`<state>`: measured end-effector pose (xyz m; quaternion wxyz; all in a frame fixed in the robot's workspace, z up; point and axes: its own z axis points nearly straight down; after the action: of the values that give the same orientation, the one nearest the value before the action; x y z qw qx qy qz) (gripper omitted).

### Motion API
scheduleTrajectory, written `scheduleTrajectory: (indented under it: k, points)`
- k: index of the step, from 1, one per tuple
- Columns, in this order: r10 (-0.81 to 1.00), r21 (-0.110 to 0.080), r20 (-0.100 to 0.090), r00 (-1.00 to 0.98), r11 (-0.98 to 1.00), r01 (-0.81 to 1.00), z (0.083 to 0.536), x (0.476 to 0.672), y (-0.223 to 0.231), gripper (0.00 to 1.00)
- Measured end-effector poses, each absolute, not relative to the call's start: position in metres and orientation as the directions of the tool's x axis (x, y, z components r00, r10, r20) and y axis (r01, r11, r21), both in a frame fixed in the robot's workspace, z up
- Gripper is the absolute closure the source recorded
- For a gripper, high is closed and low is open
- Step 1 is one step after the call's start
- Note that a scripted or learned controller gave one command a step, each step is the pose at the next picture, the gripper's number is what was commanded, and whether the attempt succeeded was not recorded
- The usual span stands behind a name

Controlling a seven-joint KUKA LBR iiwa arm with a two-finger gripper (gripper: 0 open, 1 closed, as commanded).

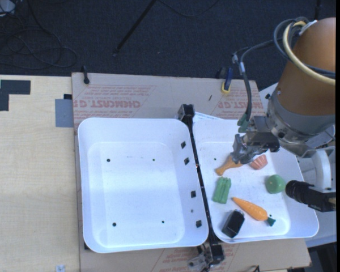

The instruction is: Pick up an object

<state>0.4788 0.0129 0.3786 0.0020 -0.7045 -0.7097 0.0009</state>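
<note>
My gripper (242, 152) hangs over the upper middle of the right bin (303, 222). Just below it lies a small orange-yellow piece (225, 168), its upper end running under the gripper. A pink ribbed piece (259, 162) lies right beside the gripper. I cannot see whether anything is held. Further down are a green block (221, 190), a green ball (275, 183), a toy carrot (251, 209) and a black block (233, 223).
The left bin (88, 152) sits beside the right one, with a black divider (194, 169) between them. A black cylinder (306, 192) juts over the right bin's right rim. The arm's large orange and grey body (309, 78) looms over the bin's upper right.
</note>
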Motion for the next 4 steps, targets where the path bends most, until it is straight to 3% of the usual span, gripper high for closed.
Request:
scheduleTrajectory:
  k: [2, 3, 4]
  points:
    - [1.000, 0.002, 0.001, -0.005, 0.005, 1.000, 0.465, 0.476, 0.104, 1.00]
    - [1.000, -0.002, 0.000, -0.004, 0.004, 1.000, 0.475, 0.490, 0.143, 1.00]
    - [1.000, -0.007, -0.003, -0.011, 0.011, 1.000, 0.483, 0.489, 0.143, 1.00]
